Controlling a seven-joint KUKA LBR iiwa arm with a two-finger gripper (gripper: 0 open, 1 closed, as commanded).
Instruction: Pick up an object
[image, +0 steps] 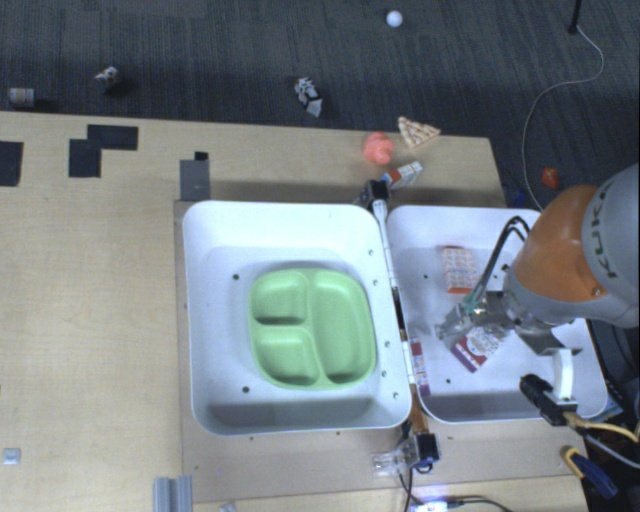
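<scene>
Big and grey, the arm (590, 260) (with its orange band) leans over the right bin (430, 395), and its gripper (468, 322) hangs low over a small red and white packet (475, 348). Whether it is open or has hold of anything, I cannot tell. A checked packet (458, 266) lies nearby. It should come straight down on the middle of the packet, squeeze gently, then lift slowly.
</scene>
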